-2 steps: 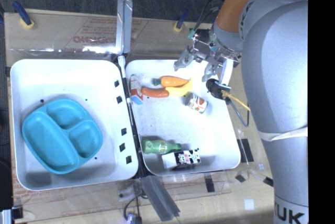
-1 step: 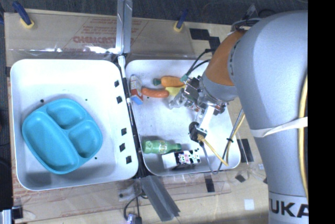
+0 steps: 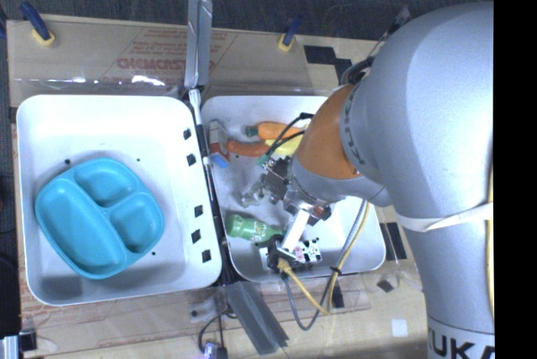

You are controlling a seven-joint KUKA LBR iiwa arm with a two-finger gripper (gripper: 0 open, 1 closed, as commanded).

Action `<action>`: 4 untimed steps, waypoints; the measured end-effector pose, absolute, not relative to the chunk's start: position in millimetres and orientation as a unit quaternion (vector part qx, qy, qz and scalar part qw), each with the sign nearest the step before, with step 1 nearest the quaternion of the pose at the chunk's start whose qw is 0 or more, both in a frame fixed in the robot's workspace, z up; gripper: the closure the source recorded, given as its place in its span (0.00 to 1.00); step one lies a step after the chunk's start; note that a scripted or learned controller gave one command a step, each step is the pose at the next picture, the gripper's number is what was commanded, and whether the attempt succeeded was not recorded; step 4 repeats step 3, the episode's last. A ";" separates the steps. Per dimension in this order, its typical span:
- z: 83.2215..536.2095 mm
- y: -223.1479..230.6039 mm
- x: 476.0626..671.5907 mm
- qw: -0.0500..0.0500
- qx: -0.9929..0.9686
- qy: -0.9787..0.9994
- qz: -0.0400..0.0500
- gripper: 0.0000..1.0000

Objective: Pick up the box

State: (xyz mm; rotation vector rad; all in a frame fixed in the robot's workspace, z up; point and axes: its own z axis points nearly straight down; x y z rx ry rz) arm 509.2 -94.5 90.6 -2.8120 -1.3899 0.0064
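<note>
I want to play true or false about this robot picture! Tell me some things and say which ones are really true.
1. The blue tray sits in the left bin. True.
2. The arm reaches over the left bin. False: it hangs over the right bin.
3. A green bottle lies in the right bin. True.
4. The blue tray is full of toys. False: its compartments look bare.
5. Something orange lies near the back of the right bin. True.
</note>
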 end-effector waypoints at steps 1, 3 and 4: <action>99.9 -99.0 508.4 0.000 -0.897 -0.442 0.004 1.00; 90.8 -110.5 476.3 0.003 -0.958 -0.288 0.002 1.00; 90.8 -110.5 476.3 0.003 -0.958 -0.288 0.002 1.00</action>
